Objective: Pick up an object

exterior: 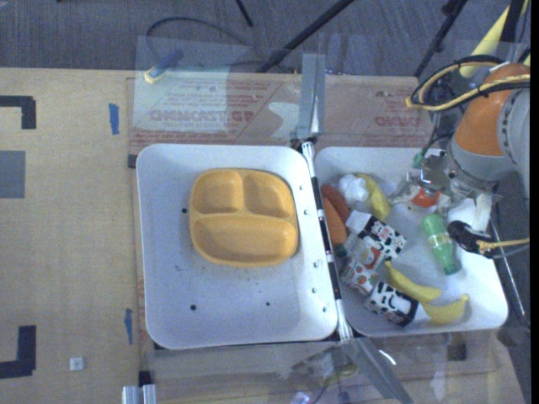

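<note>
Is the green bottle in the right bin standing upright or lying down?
Lying down: the green bottle shows its full length flat on the right bin floor.

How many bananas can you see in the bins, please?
3, all in the right bin: one banana near the far side beside a white object, one in the middle toward the near side, one by the near right corner. Clutter may hide more.
</note>
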`<action>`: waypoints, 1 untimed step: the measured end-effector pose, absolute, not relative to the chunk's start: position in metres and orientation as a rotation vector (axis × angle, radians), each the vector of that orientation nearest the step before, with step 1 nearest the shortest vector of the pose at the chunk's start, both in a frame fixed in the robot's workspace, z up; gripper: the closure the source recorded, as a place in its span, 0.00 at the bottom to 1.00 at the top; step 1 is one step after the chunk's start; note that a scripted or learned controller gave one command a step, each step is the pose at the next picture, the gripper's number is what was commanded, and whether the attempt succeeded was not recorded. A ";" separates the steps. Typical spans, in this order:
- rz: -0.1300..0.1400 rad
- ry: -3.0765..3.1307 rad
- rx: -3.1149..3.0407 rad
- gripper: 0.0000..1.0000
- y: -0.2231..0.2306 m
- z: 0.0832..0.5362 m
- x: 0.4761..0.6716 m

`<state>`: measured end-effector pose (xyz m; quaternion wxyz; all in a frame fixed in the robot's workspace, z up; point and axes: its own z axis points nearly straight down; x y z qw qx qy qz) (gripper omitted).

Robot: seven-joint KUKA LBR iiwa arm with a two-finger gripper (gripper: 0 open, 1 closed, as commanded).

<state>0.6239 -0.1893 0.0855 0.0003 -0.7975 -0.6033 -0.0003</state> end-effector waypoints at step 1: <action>-0.001 -1.895 -2.505 0.00 -0.189 0.085 0.624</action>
